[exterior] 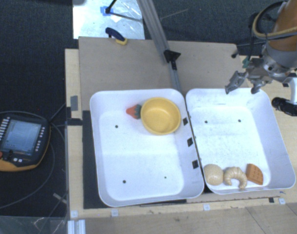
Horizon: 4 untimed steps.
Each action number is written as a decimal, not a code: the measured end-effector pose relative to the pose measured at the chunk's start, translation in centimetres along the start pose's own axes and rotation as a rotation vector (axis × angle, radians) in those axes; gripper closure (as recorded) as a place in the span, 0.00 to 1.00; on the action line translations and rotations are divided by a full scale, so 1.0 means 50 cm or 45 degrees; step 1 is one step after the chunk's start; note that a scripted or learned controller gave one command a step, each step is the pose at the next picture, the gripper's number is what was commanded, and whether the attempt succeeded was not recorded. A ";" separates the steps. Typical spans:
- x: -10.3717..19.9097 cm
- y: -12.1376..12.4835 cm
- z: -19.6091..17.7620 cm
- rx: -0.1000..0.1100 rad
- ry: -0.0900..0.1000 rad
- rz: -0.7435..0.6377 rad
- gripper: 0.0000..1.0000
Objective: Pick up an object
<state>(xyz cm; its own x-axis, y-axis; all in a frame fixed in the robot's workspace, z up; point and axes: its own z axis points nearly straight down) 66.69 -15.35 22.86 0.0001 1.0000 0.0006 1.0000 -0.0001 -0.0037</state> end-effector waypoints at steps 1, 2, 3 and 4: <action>0.000 0.017 0.094 -0.001 0.000 -0.001 0.00; -0.010 0.001 0.207 -0.001 0.000 0.000 0.00; -0.010 0.004 0.180 -0.008 -0.002 -0.001 1.00; -0.014 0.010 0.053 -0.013 -0.002 -0.001 1.00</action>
<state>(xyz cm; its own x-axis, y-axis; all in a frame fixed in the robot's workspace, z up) 67.19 -16.06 20.22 -0.0007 1.0000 -0.0013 1.0000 0.0007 0.0066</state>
